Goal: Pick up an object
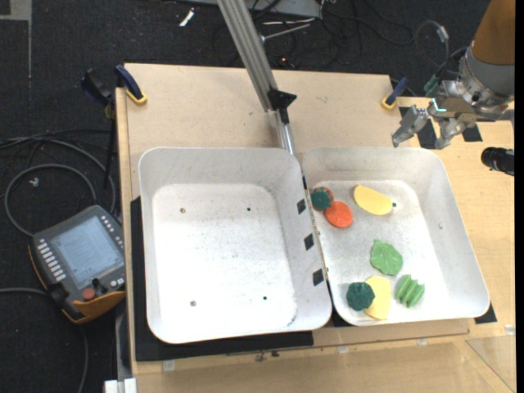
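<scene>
The right bin [454, 219] holds several small toys. A yellow lemon-shaped piece [373, 201] lies near the back, with an orange-red ball [338, 214] and a small green-and-red piece [321, 196] to its left. A light green leafy piece [386, 258] sits mid-bin. Near the front lie a dark green ball [359, 295], a yellow piece [380, 297] and a ridged green piece [409, 291]. My gripper [419, 129] hangs above the bench behind the right bin's back edge, fingers spread apart with nothing between them.
The left bin [155, 219] stands beside the right one, sharing a middle wall with black clips. A metal pole [250, 43] slants from the top toward the bins' junction. Yellow clamps [133, 95] sit at the bench's back corners. A teach pendant [78, 260] lies left.
</scene>
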Robot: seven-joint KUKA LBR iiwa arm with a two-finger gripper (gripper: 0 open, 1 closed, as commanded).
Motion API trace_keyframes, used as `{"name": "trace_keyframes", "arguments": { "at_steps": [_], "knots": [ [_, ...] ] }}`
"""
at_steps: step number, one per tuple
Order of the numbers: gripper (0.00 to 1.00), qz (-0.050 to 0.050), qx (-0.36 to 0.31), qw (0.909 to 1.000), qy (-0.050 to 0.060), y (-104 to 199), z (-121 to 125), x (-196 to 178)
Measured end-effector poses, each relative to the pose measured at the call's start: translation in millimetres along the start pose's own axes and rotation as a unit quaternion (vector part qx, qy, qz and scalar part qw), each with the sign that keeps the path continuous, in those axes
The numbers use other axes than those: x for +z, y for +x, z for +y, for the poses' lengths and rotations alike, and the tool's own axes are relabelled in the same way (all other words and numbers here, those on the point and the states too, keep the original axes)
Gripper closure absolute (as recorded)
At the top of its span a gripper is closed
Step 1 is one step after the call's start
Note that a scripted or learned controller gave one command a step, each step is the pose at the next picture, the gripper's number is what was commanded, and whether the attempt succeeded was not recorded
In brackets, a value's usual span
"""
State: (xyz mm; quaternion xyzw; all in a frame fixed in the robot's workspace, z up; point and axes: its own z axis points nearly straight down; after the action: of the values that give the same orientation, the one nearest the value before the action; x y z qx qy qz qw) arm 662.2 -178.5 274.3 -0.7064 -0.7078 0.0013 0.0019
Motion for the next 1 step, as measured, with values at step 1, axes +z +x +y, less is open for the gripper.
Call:
{"name": "trace_keyframes", "arguments": {
  "at_steps": [1],
  "knots": [
    [0.00, -0.001, -0.001, 1.0000, -0.001, 0.3, 0.3, -2.5]
  ]
}}
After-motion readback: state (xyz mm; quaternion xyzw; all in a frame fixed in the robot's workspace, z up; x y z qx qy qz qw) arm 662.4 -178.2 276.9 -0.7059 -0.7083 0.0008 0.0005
